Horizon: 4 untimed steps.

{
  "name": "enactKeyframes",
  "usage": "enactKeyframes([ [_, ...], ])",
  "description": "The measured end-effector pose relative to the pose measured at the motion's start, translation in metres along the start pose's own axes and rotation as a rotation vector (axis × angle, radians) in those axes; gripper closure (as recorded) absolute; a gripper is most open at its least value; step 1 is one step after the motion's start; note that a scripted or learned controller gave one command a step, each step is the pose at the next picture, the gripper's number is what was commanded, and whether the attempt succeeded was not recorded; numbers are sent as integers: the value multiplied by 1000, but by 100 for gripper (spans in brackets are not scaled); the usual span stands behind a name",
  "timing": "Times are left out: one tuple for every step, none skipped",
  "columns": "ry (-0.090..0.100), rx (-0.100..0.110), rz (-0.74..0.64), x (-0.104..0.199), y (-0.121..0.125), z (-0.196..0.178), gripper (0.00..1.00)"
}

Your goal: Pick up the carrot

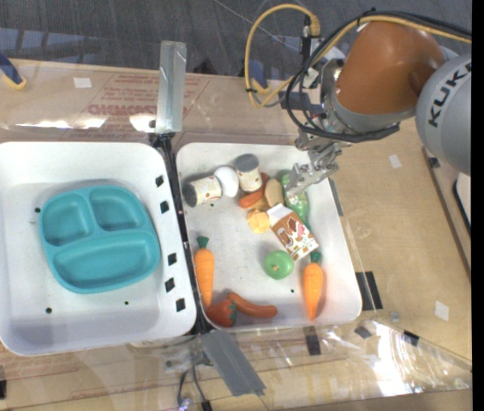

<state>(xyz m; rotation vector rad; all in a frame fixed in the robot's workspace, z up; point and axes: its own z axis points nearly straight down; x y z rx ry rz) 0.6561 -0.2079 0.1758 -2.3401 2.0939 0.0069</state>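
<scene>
Gripper at right bin's upper right rim, jaws' state cannot be told, two carrots lying apart below, teal tray in left bin

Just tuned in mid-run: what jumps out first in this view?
The arm's big orange band looms at the upper right, with the gripper hanging over the far right edge of the right bin. That bin is crowded with toy food, including two carrots: one by its left wall, another near the front right. The left bin holds a teal divided plate.
</scene>
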Motion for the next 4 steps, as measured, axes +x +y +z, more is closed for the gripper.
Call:
enactKeyframes([
  [-1,-4,-100,-6,-1,2,100],
  [-1,-2,-214,-6,-2,0,100],
  [-1,-1,-386,-7,-2,0,100],
  [-2,-7,-306,-8,-1,8,100],
])
